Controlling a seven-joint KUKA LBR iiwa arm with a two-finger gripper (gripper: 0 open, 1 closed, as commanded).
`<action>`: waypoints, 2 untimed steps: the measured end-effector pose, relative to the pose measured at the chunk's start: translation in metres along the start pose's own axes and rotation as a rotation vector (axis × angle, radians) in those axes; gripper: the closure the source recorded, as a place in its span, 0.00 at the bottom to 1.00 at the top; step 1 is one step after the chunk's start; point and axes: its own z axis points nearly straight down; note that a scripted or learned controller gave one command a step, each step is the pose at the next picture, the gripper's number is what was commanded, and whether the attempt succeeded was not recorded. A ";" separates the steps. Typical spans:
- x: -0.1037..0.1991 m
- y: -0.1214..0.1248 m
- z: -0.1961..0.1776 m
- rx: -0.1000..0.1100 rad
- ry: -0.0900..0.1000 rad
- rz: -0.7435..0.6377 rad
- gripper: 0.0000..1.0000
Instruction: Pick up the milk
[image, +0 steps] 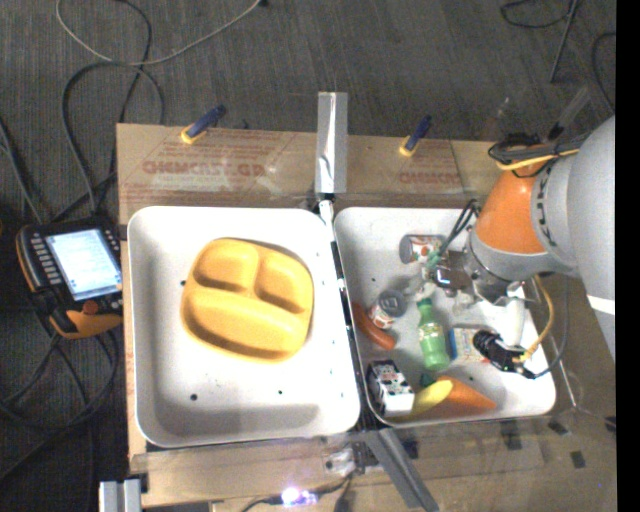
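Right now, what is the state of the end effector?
End effector: over the right bin; open or closed cannot be told.

We see the arm (585, 200) entering from the right edge of the view, its grey body large and close to the camera. The orange band (510, 220) sits above the wrist, which points down and to the left. Below the band, the gripper (470, 280) hangs low at the end of the wrist. A black cable (505, 355) loops beneath the wrist.
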 end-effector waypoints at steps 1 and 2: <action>-0.009 0.035 -0.028 0.008 -0.002 0.122 0.00; 0.035 -0.008 0.000 -0.004 -0.005 0.117 0.00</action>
